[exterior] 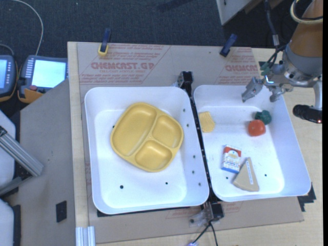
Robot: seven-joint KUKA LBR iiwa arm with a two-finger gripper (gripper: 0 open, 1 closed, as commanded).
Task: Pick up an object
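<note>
Two shallow white bins on a cardboard-topped bench [154, 65], gripper [264, 90] above the right bin's [292, 152] far edge with jaws spread open and holding nothing, red tomato [257, 128] lying just below, apart from the fingers.

Bins [97, 152] glossy white plastic; tray [147, 136] smooth yellow plastic; board [154, 63] matt brown cardboard; gripper [262, 90] bare metal.

- The arm [307, 40] is running off the right and top edges.
- The small carton's [231, 159] print is reading too small to make out.
- The handheld screen [6, 76] is getting cut by the left edge.
</note>
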